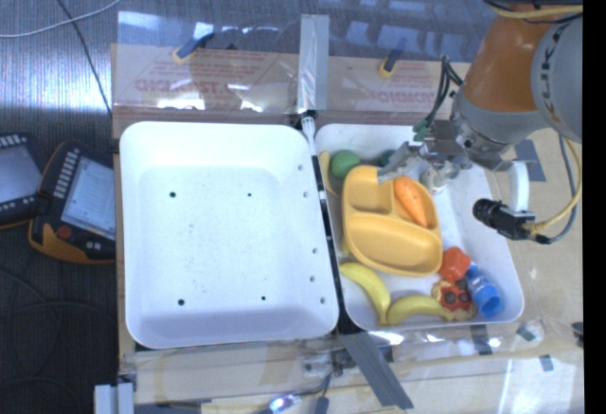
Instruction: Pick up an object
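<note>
Nearest the camera, along the front edge of the right bin [507, 303], we find two bananas [388, 298] lying beside a small red and blue toy [466, 284]. Behind these we see a yellow divided plate [388, 237] carrying an orange carrot [412, 200] in its rear section. Farther back, a green object [345, 162] rests near the bin's rear left corner. Above the carrot and plate we locate the gripper [423, 159], positioned over the rear of the right bin; we cannot tell whether its fingers are apart or together. To the left, we note the left bin [142, 242].
</note>
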Robot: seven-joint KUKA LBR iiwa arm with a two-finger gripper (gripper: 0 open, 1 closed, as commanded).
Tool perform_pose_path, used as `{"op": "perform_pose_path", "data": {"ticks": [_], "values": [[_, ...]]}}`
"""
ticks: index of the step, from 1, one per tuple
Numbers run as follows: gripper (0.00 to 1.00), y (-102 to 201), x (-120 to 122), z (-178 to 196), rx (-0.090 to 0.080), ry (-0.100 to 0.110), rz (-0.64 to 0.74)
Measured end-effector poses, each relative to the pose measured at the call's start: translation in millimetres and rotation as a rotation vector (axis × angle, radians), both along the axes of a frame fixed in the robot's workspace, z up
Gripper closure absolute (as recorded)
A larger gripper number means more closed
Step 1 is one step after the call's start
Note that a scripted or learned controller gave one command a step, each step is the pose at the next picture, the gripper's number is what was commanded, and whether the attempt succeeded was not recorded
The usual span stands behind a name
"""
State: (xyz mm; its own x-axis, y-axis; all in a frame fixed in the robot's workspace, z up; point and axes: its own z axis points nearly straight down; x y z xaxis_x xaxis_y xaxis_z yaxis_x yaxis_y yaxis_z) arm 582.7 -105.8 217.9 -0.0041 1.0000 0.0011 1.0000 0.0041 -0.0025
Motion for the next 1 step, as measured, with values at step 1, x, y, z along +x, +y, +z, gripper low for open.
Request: {"op": "perform_pose_path", "data": {"ticks": [1], "values": [[0.0, 7.3, 47.3, -128.6, -0.005, -0.013, -0.023]]}}
